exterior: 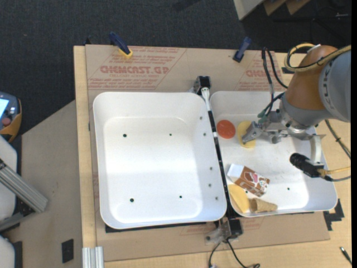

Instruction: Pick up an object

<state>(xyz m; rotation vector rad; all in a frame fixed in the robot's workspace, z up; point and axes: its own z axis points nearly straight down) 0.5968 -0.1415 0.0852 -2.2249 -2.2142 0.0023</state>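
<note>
From above, the counter (pixel 139 66) carries two white bins side by side. The left bin (pixel 153 158) fills the middle of the frame. The right bin (pixel 295 191) sits at the right. In its upper left part lie a red ball (pixel 226 129) and, just beside it, a yellow piece (pixel 246 134). The arm (pixel 315 88) comes in from the upper right, and its pincer (pixel 255 133) hangs over the yellow piece, touching or nearly so; whether it is released or clenched cannot be told. Near the bin's lower left lie a small printed packet (pixel 251 181), a pale yellow block (pixel 239 198) and a tan wedge (pixel 264 206).
</note>
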